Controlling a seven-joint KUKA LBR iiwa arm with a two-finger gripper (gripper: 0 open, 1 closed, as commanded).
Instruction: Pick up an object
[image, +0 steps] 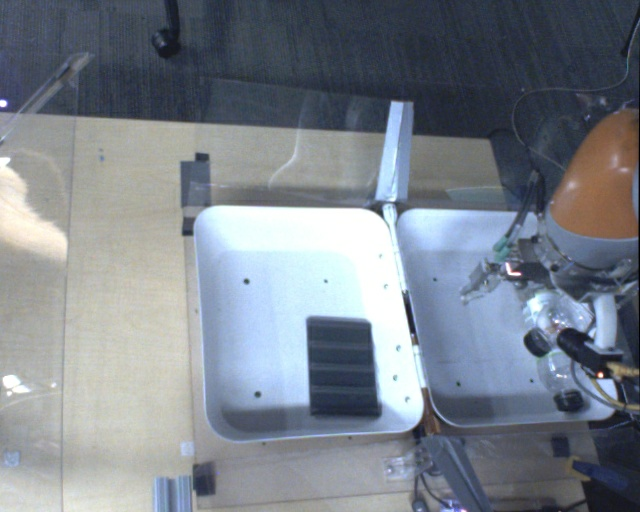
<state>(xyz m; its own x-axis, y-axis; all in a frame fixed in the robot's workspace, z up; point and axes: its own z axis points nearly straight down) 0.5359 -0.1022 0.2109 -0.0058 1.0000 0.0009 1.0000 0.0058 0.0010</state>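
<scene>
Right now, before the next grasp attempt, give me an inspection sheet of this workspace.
Surface: pale wooden bench bearing the left bin and the right bin, side by side.
Job's things: one black ribbed block lying flat in the left bin, towards its near edge.
Clutter: nothing seen for certain; the area under the wrist is too blurred to tell.
Grippers: gripper over the right bin, apart from the block, carrying nothing that can be seen.
Cables: thin dark cable running down to the wrist.
Surroundings: dark carpet beyond the bench, clear panel at left, metal strut behind the bins.
</scene>
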